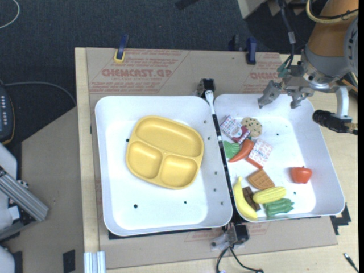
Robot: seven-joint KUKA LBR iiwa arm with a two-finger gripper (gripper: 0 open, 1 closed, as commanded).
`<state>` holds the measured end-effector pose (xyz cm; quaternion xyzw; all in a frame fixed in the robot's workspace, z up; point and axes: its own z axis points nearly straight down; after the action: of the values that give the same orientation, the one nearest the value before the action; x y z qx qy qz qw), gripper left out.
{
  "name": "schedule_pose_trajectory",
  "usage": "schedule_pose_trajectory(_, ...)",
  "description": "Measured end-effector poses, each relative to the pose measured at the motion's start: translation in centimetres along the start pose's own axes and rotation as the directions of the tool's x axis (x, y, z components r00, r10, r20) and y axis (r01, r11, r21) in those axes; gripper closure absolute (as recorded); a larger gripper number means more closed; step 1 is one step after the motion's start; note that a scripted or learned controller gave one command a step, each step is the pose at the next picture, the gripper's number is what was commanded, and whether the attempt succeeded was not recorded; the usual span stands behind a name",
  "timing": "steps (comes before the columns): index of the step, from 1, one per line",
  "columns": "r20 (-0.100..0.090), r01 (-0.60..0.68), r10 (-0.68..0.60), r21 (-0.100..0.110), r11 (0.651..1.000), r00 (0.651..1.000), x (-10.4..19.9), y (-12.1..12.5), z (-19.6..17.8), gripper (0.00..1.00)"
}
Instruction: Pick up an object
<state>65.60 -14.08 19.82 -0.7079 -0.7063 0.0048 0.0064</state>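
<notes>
Over in the left bin, a yellow divided plate is lying flat, its long side running from upper left to lower right, two small wells facing the near edge. Crossing to the right bin, the toys are crowding its left half: a cookie and a red-and-white packet sitting at the far end, a carrot slanting up to the right across something green, a waffle just below. Nearer the front, a banana is curving along the bin's left wall, and a corn cob is lying lengthwise left to right, touching a green vegetable. A red tomato is sitting apart on the right. Up at the far right corner, the tool is hanging over the bin's far rim with fingers spread wide, released, nothing between them.
</notes>
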Motion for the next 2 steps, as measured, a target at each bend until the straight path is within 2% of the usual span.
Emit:
schedule_pose_trajectory(1,0.002,0.002,-0.002,-0.016,1.0,1.0,0.0,0.3,-1.0,0.0)
schedule_pose_trajectory(2,0.002,0.001,-0.001,-0.01,1.0,1.0,-0.9,-0.1,4.1,0.0)
